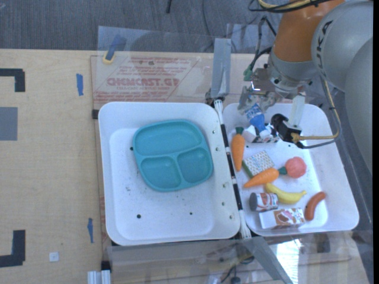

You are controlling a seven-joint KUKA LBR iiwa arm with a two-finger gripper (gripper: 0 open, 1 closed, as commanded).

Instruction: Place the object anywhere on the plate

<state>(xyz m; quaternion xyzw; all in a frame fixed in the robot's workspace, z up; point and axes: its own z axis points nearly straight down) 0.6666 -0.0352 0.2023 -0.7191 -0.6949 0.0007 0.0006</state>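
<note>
Over the right bin (340, 176), at its twelve o'clock corner, the arm (308, 22) leans in from the right, presumably to pick from the toys heaped there; the left bin (112, 158) bears the teal plate (173, 155) bare, awaiting a delivery; whether the gripper (256, 106) is parted or clamped I cannot tell; a blue-and-white packet (257, 123) lies just at its six o'clock, perhaps the object meant.
</note>
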